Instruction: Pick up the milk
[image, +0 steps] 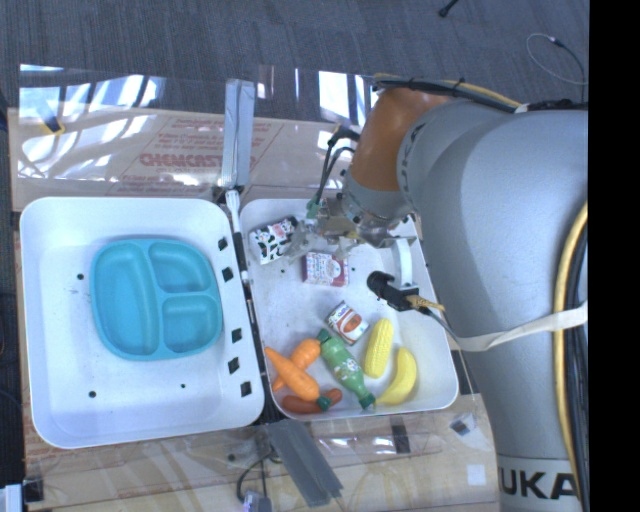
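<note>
Beneath the gripper (318, 228), jaw state unclear, the milk (270, 241) lies in the right bin (437, 385).

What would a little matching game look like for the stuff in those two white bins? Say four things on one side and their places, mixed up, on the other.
Things:
1. milk carton
2. blue tray
3. banana
4. green bottle

Places:
A. left bin, in its middle
B. right bin, near right corner
C. right bin, far left corner
D. right bin, between the carrots and the corn

Pairs: 1-C, 2-A, 3-B, 4-D
</note>
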